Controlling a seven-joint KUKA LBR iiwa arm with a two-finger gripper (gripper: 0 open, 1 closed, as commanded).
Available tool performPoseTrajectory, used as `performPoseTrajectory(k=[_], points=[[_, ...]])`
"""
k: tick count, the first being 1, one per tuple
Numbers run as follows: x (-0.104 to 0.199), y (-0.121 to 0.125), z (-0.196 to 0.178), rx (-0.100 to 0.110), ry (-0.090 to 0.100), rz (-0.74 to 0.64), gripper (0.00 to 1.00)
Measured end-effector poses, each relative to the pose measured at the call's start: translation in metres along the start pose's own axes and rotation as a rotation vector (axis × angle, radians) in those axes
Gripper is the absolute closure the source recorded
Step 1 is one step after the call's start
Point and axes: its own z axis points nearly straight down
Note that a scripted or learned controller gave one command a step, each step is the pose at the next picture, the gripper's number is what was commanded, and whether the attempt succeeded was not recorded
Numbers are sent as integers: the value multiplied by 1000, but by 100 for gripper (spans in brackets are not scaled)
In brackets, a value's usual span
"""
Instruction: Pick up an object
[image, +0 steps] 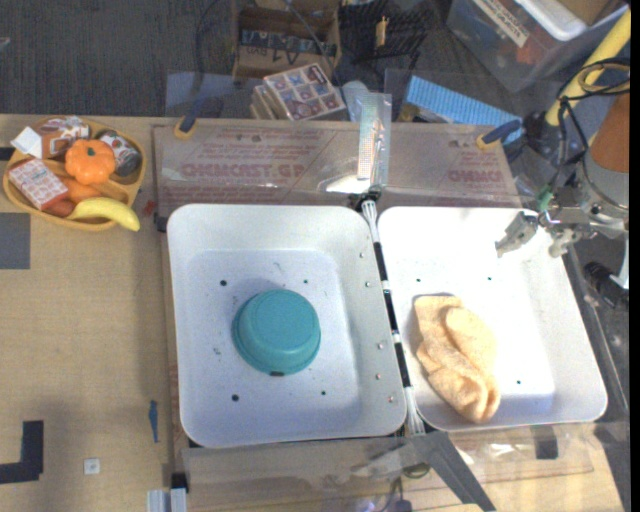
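A teal bowl lies upside down in the middle of the left bin. A crumpled tan cloth rests in the right bin, against its left wall near the front. My gripper hangs over the far right corner of the right bin, well behind and to the right of the cloth. Its fingers stand apart and open, with nothing between them.
A yellow dish of toy fruit with a pumpkin and a banana sits on the bench at the far left. Flat cardboard lies behind both bins. Boxes and cables clutter the floor at the back.
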Motion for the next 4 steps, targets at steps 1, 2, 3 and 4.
performPoseTrajectory(k=[1,2,3,4], points=[[53,-30,101,-11,-4,-175,0],[106,-70,101,-13,-2,-375,0],[102,-121,-27,-5,-4,-719,0],[131,-83,7,-5,-4,-738,0]])
